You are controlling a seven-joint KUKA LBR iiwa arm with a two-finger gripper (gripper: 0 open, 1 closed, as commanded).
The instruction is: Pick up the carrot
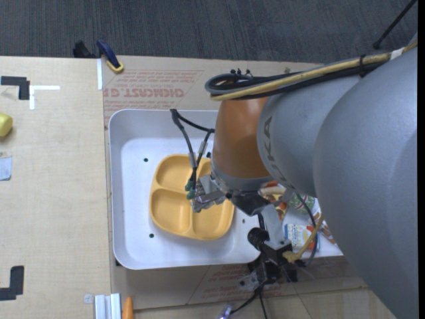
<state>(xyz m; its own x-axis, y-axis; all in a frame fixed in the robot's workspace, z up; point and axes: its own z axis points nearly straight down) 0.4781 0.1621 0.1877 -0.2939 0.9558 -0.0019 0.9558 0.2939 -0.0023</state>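
Carrot placement cannot be told from the camera view: nothing plainly carrot-shaped lies in the open, so it is probably hidden under the arm. The bulky grey robot arm (345,151) reaches in from the right, and its orange band (239,138) hangs over the shallow white plastic bin (129,198) on the pale wooden table (53,211). The wrist points steeply down, with black cables (189,141) looping beside it. The small metal claw (199,197) sits low over the yellow divided plastic plate (169,211), near the plate's right-hand compartments. Whether the claw is open or closed, and whether it has hold of anything, cannot be told at this size. Some colourful printed packets (299,231) lie in the bin just right of the wrist.

The likely failure is a closing on the plate's ridge or rim instead of the vegetable, which would tip or drag the plate. A hanging cable might also snag on the plate.
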